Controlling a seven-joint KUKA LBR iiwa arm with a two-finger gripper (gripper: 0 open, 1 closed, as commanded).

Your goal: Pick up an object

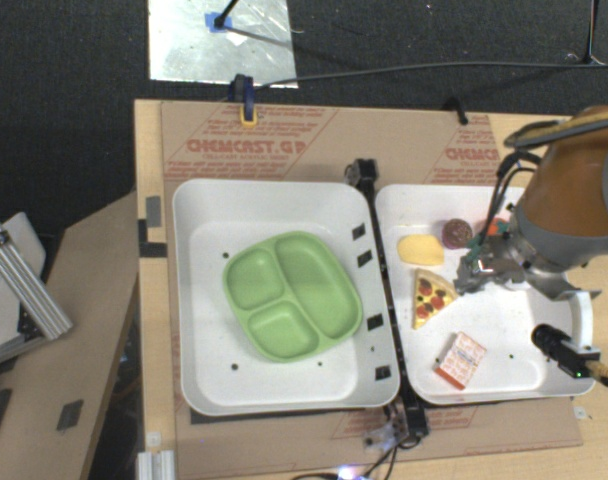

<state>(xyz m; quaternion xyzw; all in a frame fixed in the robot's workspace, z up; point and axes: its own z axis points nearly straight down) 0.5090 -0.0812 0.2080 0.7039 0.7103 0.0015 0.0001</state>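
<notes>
Red-and-white packet (pixel 462 359): flat on the near floor of right bin (pixel 504 328), well apart from gripper.
Pizza-slice toy (pixel 431 298): flat in right bin, left of centre, beyond the packet.
Green divided plate (pixel 291 295): centre of left bin (pixel 204 228), three compartments, set at a slant.
Gripper (pixel 469 271): low over right bin, just right of pizza-slice toy's far end.
Grip state: apart or together, cannot tell; view too coarse.
Yellow piece (pixel 421 250): just beyond the slice, near the bin's left wall.
Dark red round piece (pixel 456 232): just beside yellow piece, to its far right.
Arm (pixel 574 208): orange band, reaching in from right over right bin's far corner.
Cardboard sheet (pixel 284 138): under both bins, red lettering.
Blue clamp (pixel 244 93): on cardboard's far edge.
Foil sheet (pixel 221 28): farthest, on dark ground.
</notes>
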